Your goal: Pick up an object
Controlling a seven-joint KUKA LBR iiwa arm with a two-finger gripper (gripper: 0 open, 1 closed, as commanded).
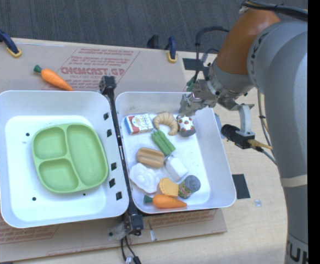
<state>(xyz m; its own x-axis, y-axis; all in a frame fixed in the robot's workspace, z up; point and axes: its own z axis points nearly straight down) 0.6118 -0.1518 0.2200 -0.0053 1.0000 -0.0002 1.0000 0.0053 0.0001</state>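
Observation:
The right bin (218, 164) holds several toy foods: a red and white carton (139, 124), a croissant (166, 121), a small round cake with red spots (186, 126), a green pod (163, 141), a bread roll (150, 157), a white block (175, 168), a white fried-egg shape (143, 177), a yellow piece (169, 187), a grey can (189, 186) and a carrot (168, 202). My gripper (188, 108) hangs at the bin's far right corner, just beyond the small cake and close above it. Nothing shows between its tips.
The left bin (6, 164) carries a green divided plate (69, 157). A second carrot (53, 77) lies on the cardboard behind the left bin. Blue clamps (171, 49) grip the board's far edge. A black cable fitting (238, 136) hangs beside the right bin.

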